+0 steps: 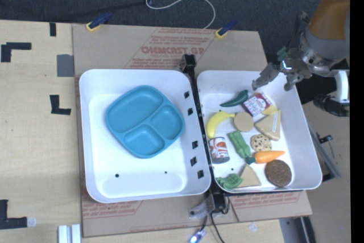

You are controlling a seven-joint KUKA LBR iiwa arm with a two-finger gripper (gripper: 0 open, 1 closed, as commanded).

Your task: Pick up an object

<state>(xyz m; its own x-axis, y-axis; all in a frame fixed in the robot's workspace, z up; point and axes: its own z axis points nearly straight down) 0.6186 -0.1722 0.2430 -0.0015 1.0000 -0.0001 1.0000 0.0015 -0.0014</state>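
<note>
My gripper [274, 78] hangs at the upper right of the frame, over the top edge of the right bin [307, 139], its two fingers spread apart with nothing between them. The toy food lies heaped below and to the left of it in the frame; nearest are the green pepper [234, 99] and the red packet [256, 104]. The pepper's long axis slants from lower left up toward my fingers, so I judge it the likelier pick.
</note>
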